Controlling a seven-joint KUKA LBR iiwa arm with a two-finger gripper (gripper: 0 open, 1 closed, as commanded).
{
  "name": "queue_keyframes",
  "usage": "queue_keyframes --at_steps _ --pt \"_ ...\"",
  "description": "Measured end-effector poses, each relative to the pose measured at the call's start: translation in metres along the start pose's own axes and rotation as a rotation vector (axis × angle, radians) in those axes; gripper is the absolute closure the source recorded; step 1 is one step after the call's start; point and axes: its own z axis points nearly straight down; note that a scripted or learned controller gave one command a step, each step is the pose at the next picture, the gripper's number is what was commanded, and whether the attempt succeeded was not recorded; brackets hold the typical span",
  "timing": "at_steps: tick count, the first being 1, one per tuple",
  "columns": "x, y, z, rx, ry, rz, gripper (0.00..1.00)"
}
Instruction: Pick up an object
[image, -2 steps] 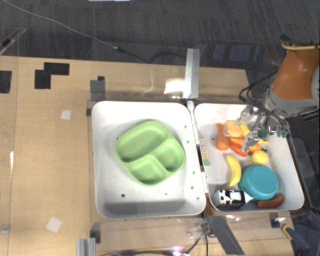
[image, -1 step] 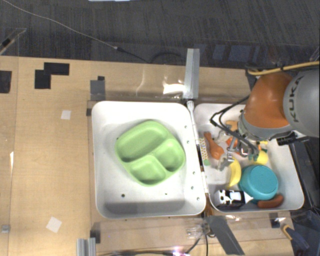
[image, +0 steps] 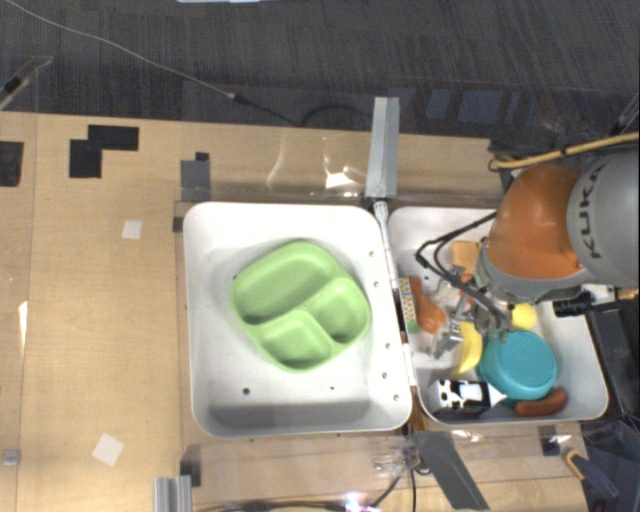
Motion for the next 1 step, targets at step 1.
queue_keyframes --at_steps 1 --pt "0.0459 -0.0136 -0.0014 -0.001 -0.004 0.158 0.0"
